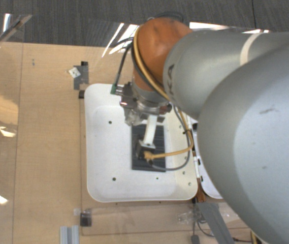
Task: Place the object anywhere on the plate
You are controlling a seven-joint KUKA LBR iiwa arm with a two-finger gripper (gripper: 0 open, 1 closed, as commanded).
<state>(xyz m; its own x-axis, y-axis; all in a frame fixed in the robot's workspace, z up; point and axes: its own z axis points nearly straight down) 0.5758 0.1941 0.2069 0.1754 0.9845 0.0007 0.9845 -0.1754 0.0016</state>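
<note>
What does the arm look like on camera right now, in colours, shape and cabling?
The arm is bulky and smooth grey, with a paler ring round one link. Above the wrist sits a rounded orange band, and below that a silvery metal flange. A yellow cable loops past the wrist; a thin dark cable runs down beside the band.

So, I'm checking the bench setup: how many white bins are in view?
2. One bin lies in full view at centre-left; the second bin shows as a sliver at right, mostly hidden under the arm.
</note>
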